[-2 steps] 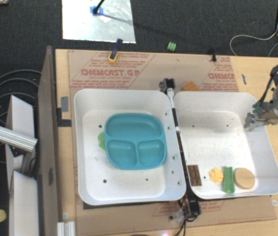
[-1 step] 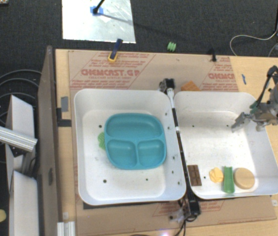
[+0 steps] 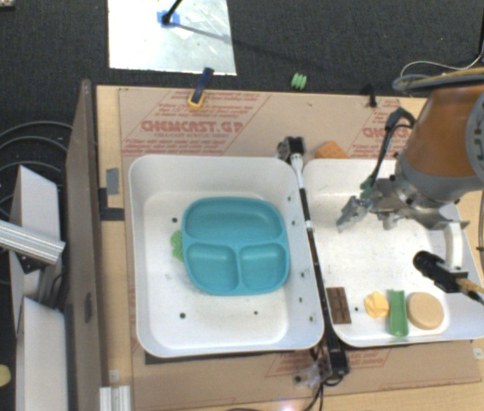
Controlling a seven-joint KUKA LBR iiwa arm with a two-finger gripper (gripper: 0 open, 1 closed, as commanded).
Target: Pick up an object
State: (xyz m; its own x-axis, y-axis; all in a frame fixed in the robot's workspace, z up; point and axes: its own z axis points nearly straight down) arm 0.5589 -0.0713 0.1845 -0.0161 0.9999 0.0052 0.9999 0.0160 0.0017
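Red print on the brown cardboard sheet (image 3: 224, 114) under the bins: large letters read roughly "CHEMCAST GP", upside-on to the camera, with smaller red lines above and below too fine to read. The same red print repeats at the sheet's right end behind the arm, partly hidden. No other readable text, labels or numbers.

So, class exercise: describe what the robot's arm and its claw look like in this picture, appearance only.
The arm is bulky and rounded, grey with a broad orange band above the wrist. A dark cable loops along its side toward the claw, a small grey metallic assembly ending in thin tapered fingers. Thin cables, one yellow, trail near the arm.
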